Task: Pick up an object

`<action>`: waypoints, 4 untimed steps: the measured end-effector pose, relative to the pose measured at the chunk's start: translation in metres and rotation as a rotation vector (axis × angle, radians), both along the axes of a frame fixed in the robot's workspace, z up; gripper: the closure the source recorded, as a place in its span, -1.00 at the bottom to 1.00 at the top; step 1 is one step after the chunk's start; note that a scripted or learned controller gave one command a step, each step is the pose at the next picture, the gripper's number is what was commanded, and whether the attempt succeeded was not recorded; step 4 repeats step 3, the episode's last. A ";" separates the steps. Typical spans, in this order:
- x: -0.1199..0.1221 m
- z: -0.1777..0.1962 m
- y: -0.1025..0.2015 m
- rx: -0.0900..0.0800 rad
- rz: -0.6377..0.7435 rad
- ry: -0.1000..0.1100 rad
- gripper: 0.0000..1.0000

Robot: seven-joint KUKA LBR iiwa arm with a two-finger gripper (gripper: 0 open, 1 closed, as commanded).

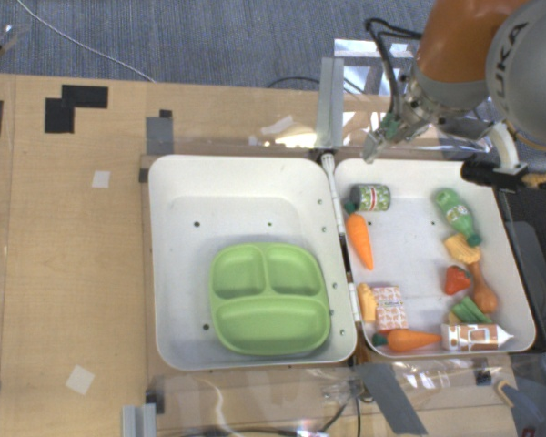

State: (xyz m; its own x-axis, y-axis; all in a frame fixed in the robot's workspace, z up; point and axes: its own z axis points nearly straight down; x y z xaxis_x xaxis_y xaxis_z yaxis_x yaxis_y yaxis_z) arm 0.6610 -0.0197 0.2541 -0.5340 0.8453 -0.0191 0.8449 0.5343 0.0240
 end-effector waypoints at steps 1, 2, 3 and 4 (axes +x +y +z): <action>0.002 0.013 0.001 -0.001 0.006 -0.008 1.00; 0.003 0.025 0.001 -0.003 0.011 -0.016 1.00; 0.008 -0.003 0.063 0.005 0.005 0.025 1.00; 0.008 -0.003 0.063 0.005 0.005 0.025 1.00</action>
